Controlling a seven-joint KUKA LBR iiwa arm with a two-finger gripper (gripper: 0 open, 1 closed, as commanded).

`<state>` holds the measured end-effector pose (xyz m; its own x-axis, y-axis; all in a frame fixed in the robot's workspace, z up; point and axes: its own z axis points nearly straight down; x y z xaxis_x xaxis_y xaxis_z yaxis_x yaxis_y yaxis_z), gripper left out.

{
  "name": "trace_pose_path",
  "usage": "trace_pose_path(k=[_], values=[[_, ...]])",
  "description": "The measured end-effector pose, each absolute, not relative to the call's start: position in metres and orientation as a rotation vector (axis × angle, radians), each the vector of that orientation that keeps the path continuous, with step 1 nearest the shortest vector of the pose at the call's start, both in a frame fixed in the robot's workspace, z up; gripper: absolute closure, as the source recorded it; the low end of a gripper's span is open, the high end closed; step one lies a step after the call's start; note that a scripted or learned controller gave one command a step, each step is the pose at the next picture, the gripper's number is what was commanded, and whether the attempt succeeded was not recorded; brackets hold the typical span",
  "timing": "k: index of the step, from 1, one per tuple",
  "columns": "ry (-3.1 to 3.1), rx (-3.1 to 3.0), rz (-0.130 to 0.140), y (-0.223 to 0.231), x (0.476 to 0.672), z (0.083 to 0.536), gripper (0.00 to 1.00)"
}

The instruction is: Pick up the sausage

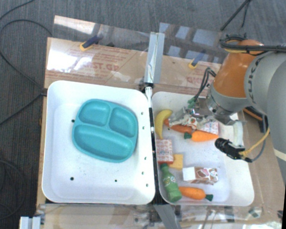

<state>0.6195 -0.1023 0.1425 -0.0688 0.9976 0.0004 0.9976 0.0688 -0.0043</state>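
The arm (259, 73) comes in from the right of the frame, its orange band above the wrist, and the claw (196, 113) sits low over the upper part of the right bin (236, 197). The claw is a tangle of metal and cable here; how it is set, or whether it has hold of anything, cannot be told. Just below and left of it lies a reddish, longish piece, the sausage (182, 128), partly hidden under the claw, so contact between them cannot be judged. A banana (161, 121) curves along the bin's left wall, beside the sausage. A carrot (201, 137) lies just right of the sausage, its green end toward it. A printed white packet (210, 126) shows behind the carrot, half covered by the wrist. A black plug on a yellow cable (229, 147) hangs over the bin's right side. Lower down are a red-patterned box (163, 150), a yellow block (177, 162) touching it, a green bottle (170, 183), a white packet (201, 175) and a second carrot (193, 193) near the front wall. The left bin (55, 178) holds a teal divided plate (105, 130), lying flat. Both bins rest on the tabletop (102, 64), whose glossy sheet glares so its print is hard to read. The arm's body is cut off by the right edge.
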Motion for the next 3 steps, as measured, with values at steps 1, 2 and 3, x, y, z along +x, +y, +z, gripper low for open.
trace_pose_path(k=[1, 2, 3], values=[[-2.359, -2.076, 0.003, -0.098, 0.618, 0.095, 0.00], [-2.357, -2.073, 0.001, -0.096, 0.618, 0.103, 1.00], [-2.128, -2.310, 0.003, -0.035, 0.611, 0.213, 1.00]])
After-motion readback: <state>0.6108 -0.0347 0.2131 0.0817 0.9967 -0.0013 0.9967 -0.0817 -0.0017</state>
